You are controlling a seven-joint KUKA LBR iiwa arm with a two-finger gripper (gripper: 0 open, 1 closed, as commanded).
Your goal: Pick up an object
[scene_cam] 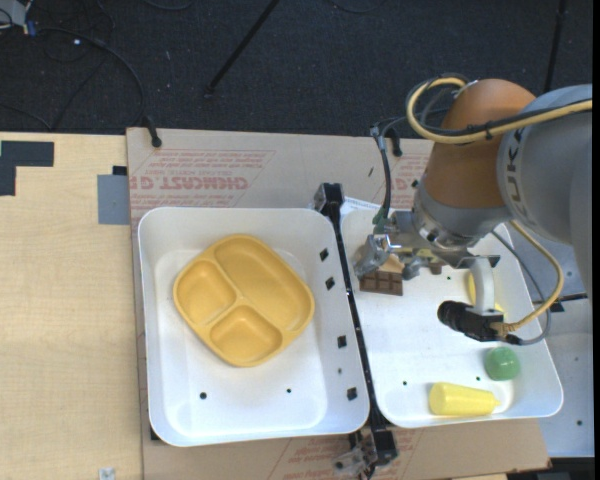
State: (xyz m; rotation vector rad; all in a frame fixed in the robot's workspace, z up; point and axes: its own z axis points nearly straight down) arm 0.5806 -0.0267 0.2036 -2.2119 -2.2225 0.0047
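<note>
The claw [380,253] hangs low in the right bin [450,408], and the brown block [382,283] lies directly beneath its tips, long axis running left-right. I cannot tell how the claw is set, nor whether it touches the block.

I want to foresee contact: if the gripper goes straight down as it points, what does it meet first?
Probably the brown block, directly under the gripper in the right bin; depth is unclear.
</note>
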